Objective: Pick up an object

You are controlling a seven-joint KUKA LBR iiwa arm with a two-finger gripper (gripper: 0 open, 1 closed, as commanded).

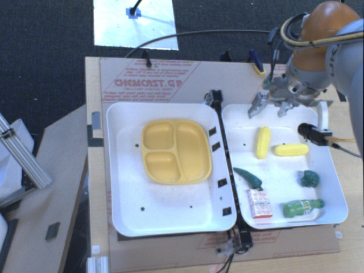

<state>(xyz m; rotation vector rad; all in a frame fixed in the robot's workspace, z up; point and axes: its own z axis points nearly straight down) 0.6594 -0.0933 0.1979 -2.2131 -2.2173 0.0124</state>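
Gripper [271,107] hung over the far edge of the right bin [335,201], fingers spread wide, nothing between them. Nearest object, an upright yellow corn cob [263,142], lay just below the fingers, apart from them. A second corn cob [291,150] lay crosswise beside it.

Red lettering is showing on the clear protective sheet [149,78] lying on the table behind the two bins, and the big line is reading "CHEMCAST GP", running upside-down relative to nothing here, plainly left to right. Smaller red lines are sitting above and below it, too fine to make out. Over in the right bin, the small carton [259,203] is carrying red and white print, but its wording is staying too blurred to read. The green bottle [302,207] is wearing a label, likewise unreadable.
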